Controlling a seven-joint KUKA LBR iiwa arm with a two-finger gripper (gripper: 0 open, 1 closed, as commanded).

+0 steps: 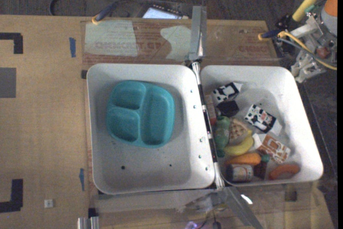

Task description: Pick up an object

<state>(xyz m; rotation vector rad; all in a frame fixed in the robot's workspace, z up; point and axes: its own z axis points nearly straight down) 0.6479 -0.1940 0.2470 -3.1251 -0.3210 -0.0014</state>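
Bench [43, 115] carried two white bins. Left bin [102, 169] held one teal divided plate [140, 113]. Right bin [284, 83] held toy-food heap along its left and front sides: roughly ten pieces, among them two cow-print blocks [260, 117], one banana [239, 147], one carrot [284, 170]. Gripper [305, 69] hung above right bin's far right corner, carrying nothing; jaw spread unreadable. Heap lay forward-left of it.

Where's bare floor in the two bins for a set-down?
Left bin: free strip along the near wall, below the teal divided plate. Right bin: bare at the far right corner, beyond the cow-print blocks. Crowded along its divider side and near wall, around the banana.
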